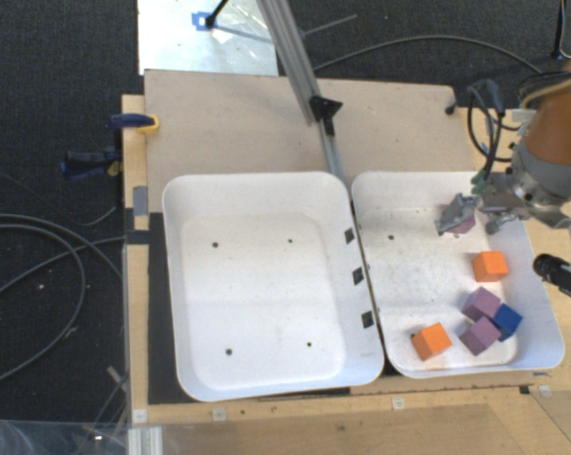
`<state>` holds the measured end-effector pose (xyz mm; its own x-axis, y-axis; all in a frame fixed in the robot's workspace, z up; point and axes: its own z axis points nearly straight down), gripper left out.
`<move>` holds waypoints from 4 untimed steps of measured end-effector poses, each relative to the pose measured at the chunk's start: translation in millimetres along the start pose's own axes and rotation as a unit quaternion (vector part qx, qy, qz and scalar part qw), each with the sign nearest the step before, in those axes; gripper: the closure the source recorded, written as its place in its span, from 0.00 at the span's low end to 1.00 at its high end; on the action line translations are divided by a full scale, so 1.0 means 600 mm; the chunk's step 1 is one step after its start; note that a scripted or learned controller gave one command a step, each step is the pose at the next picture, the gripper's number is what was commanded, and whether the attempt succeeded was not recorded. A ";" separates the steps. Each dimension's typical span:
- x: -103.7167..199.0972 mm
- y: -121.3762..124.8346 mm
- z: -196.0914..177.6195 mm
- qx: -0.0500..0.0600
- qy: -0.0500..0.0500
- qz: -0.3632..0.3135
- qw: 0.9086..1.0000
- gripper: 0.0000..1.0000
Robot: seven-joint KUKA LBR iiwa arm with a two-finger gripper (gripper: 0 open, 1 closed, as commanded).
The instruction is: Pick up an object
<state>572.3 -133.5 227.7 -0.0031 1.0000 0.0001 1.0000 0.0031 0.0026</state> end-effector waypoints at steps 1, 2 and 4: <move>-0.092 0.088 0.095 0.001 -0.002 0.002 1.000 0.00; -0.131 0.180 0.233 0.008 0.005 -0.001 1.000 0.00; 0.011 0.164 0.228 0.000 0.001 -0.004 1.000 1.00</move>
<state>670.8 -126.5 91.3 -0.0113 0.9999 0.0014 0.9999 0.0113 0.0033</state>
